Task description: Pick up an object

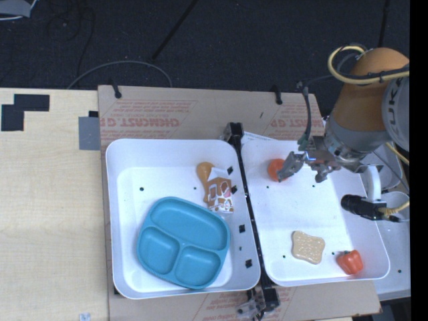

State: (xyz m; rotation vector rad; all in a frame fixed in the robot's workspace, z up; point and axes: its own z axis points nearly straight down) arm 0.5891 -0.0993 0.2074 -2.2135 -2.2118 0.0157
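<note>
The arm reaches in from the right over the right bin (374,273), its claw (307,167) spread and holding nothing. A small orange-red ball (275,168) lies just beside the left finger, near the bin's far-left corner. A toast slice (307,247) and a red pepper (350,261) lie near the front. The left bin (120,179) holds a blue divided plate (182,242), a tan toy piece (204,172) and a small printed packet (219,195)

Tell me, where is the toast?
The toast lies in the right bin, near its front edge, just left of the orange-red toy.
</note>
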